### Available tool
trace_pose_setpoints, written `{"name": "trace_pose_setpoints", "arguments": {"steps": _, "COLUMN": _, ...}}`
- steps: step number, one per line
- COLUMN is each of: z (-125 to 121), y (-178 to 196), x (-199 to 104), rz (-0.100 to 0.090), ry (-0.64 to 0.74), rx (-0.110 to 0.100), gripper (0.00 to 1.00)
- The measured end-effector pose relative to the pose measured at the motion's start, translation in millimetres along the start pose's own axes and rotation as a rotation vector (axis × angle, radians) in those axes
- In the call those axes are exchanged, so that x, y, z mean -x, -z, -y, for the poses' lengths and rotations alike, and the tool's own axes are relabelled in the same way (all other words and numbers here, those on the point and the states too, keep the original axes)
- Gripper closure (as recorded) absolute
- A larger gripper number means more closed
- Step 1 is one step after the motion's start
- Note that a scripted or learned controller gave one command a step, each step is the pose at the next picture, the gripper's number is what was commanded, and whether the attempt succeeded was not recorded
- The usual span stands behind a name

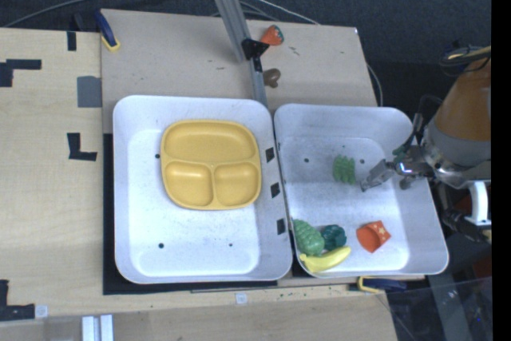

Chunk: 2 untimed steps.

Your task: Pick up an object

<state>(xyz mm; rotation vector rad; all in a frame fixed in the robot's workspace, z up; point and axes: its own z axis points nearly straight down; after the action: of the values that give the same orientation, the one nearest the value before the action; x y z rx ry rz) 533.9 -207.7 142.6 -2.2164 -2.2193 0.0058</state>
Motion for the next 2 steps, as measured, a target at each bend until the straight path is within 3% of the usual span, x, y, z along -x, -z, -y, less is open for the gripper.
{"name": "trace_pose_setpoints", "arguments": {"steps": 1, "z": -1, "y": 13, "x": 0, "rz": 0.001, "ry": 0.001, "rx": 0.004, "gripper": 1.00}}
{"name": "trace_pose_setpoints", "arguments": {"steps": 2, "z": -12, "y": 64, "x": 0, "rz": 0.003, "ry": 0.001, "rx": 0.010, "gripper": 1.00}}
